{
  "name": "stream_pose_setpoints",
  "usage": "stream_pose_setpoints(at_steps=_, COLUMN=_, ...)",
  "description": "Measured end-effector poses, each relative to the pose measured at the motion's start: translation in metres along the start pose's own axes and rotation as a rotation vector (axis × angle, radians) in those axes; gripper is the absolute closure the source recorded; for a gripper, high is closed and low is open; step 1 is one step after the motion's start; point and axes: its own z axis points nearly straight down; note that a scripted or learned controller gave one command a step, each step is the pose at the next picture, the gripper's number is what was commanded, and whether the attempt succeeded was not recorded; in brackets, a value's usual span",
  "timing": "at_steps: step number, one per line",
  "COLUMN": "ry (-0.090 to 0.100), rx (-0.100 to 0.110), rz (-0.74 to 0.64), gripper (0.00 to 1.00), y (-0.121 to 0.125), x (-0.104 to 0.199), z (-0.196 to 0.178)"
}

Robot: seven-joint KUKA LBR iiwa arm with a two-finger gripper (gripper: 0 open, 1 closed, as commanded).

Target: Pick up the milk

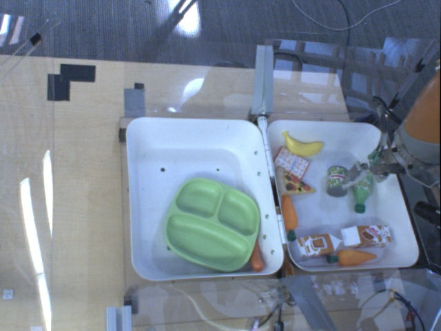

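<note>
The milk (366,236) is a small carton lying on its side, white at its left end with a brown printed label toward its right. It rests near the lower right corner of the right bin (406,250), just above an orange carrot (356,257) and just right of a brown and white carton (317,245) that also lies flat.

The arm (422,126) comes in from the right edge of the frame at mid height, its orange band showing above the grey wrist. The end effector (368,169) reaches leftward over the right side of the right bin, its tip just beside a green bottle (362,192) and a small green-labelled can (337,178). Whether it is apart or together I cannot tell, as its tip is too small and blurred against those items.

The milk lies below the end effector in the frame, apart from it, with the green bottle between them.
</note>
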Motion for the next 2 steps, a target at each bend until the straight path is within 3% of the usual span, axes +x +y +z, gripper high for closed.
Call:
stream_pose_setpoints(at_steps=1, ry=0.000, rx=-0.001, rz=-0.093, gripper=0.00, y=-0.063, x=-0.001, z=0.051)
stream_pose_setpoints(at_steps=2, ry=-0.005, rx=-0.010, rz=-0.023, gripper=0.00, y=-0.072, x=0.006, z=0.062)
